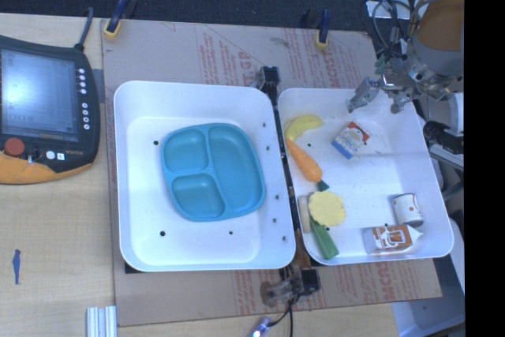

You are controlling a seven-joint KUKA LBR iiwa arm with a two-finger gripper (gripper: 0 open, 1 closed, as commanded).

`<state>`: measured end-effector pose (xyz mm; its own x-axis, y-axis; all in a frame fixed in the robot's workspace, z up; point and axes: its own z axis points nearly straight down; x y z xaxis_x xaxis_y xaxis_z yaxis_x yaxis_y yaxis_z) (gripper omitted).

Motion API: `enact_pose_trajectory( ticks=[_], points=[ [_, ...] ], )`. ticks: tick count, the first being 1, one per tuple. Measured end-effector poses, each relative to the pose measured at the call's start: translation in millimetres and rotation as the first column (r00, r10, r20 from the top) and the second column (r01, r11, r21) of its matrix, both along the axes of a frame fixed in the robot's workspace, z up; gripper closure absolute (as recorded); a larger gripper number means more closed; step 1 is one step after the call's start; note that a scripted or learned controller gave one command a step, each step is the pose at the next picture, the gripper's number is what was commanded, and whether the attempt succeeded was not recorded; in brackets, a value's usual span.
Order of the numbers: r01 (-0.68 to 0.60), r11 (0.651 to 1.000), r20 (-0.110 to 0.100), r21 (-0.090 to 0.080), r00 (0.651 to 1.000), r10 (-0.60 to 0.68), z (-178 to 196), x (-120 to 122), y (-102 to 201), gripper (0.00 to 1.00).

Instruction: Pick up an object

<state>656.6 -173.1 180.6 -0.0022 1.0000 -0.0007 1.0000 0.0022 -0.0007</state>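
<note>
1. Hovering over the far right corner of the right bin (439, 193), the gripper (383, 95) is spread open with nothing between its fingers; I judge it is poised there because the pick has not yet been made.
2. In the same camera view, the nearest candidate is a small blue and white carton (350, 140), lying flat on the bin floor just below and left of the gripper, apart from the other pieces, which should leave room for the fingers on both sides.
3. Along the bin's left wall lie a yellow banana (304, 125), an orange carrot (304, 159), a yellow disc-shaped piece (327, 207) and a green piece (323, 237) partly under the disc; crowded against the wall, they look harder to straddle.
4. Near the bin's front right corner sit a small white can (406, 208) and an orange and white carton (388, 238), close together, well apart from the gripper.
5. The left bin (142, 241) holds a blue divided tray (213, 170), its compartments bare, likely a place for setting picked things.
6. Both bins rest side by side on a cardboard sheet (197, 51) clamped to the tabletop (55, 249), probably so they stay put; a handheld control pendant (46, 112) lies to the left.
</note>
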Motion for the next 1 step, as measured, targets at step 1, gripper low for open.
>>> enact_pose_trajectory(
  ticks=[1],
  points=[
    [-0.004, 1.0, -0.005, 0.0, 1.0, 0.004, -50.3, -56.6, 51.3, 0.0]
  ],
)
